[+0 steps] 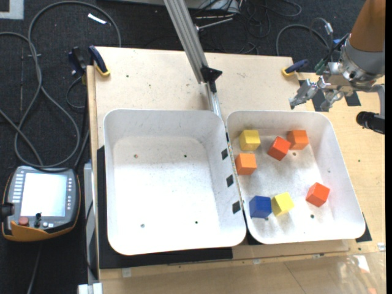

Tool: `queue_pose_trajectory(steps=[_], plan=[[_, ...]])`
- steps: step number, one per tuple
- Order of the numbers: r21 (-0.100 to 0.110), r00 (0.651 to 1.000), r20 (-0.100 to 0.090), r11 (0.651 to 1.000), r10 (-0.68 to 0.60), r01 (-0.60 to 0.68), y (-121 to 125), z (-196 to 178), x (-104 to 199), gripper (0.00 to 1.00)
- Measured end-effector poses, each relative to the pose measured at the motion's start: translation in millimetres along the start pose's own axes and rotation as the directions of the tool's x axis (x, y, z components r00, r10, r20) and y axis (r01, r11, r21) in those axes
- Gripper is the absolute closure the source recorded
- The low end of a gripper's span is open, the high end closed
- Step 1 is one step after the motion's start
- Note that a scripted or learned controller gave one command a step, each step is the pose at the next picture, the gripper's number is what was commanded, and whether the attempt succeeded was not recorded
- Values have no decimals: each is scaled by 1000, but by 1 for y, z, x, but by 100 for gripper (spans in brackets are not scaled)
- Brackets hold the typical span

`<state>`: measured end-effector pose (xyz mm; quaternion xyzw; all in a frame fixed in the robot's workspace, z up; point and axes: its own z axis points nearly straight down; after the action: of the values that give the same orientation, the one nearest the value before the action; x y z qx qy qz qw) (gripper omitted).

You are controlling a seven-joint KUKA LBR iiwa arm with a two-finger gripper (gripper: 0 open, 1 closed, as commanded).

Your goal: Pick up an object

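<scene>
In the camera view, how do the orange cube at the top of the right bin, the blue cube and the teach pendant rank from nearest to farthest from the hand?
1. Orange cube: top of the right bin, just below the hand.
2. Blue cube: lower part of the same bin.
3. Teach pendant: on the floor, far left.

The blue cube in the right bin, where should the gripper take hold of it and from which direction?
Come straight down on the blue cube and close on its far and near faces. A yellow cube sits close on its right and the bin wall is close on its left, so those sides leave little finger room. The gripper is beyond the bin's far edge.
</scene>
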<state>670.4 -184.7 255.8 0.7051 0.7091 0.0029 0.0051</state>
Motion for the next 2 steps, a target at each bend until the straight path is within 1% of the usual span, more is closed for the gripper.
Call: queue_pose_trajectory(steps=[1, 2], plan=[[3, 1000, 0, 1000, 6, -6, -14, 143, 38, 0], [-17, 1000, 13, 1000, 12, -11, -40, 148, 55, 0]])
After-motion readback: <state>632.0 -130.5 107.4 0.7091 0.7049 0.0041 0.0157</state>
